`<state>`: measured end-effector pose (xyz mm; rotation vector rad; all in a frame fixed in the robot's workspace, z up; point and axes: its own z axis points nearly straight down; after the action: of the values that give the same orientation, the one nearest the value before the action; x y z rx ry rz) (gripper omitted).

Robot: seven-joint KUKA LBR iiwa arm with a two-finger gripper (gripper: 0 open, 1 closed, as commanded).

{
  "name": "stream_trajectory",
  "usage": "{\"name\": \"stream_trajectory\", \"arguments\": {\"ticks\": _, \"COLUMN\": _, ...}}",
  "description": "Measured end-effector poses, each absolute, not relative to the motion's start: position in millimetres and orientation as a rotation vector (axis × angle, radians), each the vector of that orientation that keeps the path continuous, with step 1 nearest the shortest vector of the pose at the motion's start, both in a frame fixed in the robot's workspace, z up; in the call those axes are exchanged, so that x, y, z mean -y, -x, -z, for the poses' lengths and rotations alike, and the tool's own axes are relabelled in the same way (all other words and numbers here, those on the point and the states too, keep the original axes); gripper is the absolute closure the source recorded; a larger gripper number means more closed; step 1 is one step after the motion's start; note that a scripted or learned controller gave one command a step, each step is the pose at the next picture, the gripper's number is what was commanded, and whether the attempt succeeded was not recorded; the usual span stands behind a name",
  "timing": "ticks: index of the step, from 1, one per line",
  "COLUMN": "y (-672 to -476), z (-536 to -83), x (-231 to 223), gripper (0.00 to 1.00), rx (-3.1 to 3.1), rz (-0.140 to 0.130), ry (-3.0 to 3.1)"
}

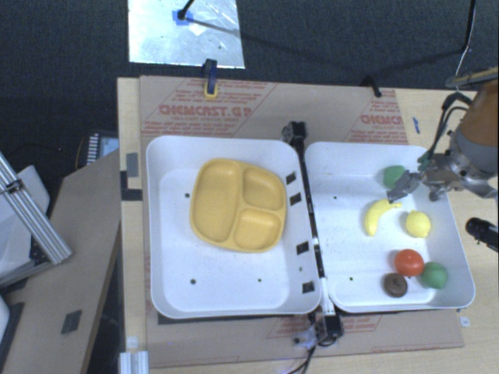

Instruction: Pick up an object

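— What's on the desk point(129, 131) from the overhead camera?

— Two shallow white bins side by side on a brown sheet point(234, 104) printed in red. The word "CHEMCAST" can be read upside down above the left bin point(168, 287), with a few more letters after it that are too blurred to make out; the same red print shows above the right bin point(343, 287), partly covered.

— What's in the left bin?

— A yellow divided plate point(236, 204) with three compartments, lying flat near the middle.

— And the right bin?

— A banana point(377, 215) near the centre, a lemon point(419, 224) just beside it to the right. Lower down sit a tomato point(408, 262), a small green ball point(434, 275) touching or nearly touching it, and a dark brown round piece point(395, 285) near the front wall. A green piece point(393, 174) lies toward the back of the bin.

— Where's the arm?

— It reaches in from the right, orange band at the frame edge. Its jaws sit over the back of the right bin, the gripper point(405, 184) just beside the green piece and above the banana. I cannot tell whether the jaws are spread or pressed together, and nothing is visibly between them.

— Anything else?

— A silvery sheet point(185, 20) lies on the dark floor beyond the desk, with a blue tag on it.
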<state>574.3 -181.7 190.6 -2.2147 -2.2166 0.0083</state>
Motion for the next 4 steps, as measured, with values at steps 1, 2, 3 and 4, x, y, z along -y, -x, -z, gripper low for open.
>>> {"name": "stream_trajectory", "arguments": {"ticks": 1, "y": -577.2, "z": -196, "x": 181, "gripper": 0.0, "rx": 2.226, "rz": 0.001, "ry": 2.218}}
{"name": "stream_trajectory", "arguments": {"ticks": 2, "y": -576.0, "z": -155, "x": 181, "gripper": 0.0, "rx": 2.222, "rz": -0.002, "ry": 2.219}}
{"name": "stream_trajectory", "arguments": {"ticks": 3, "y": -573.9, "z": -94, "x": 183, "gripper": 0.0, "rx": 2.221, "rz": 0.001, "ry": 2.22}}
{"name": "stream_trajectory", "arguments": {"ticks": 4, "y": -574.6, "z": -85, "x": 183, "gripper": 0.0, "rx": 2.222, "rz": 0.001, "ry": 2.221}}
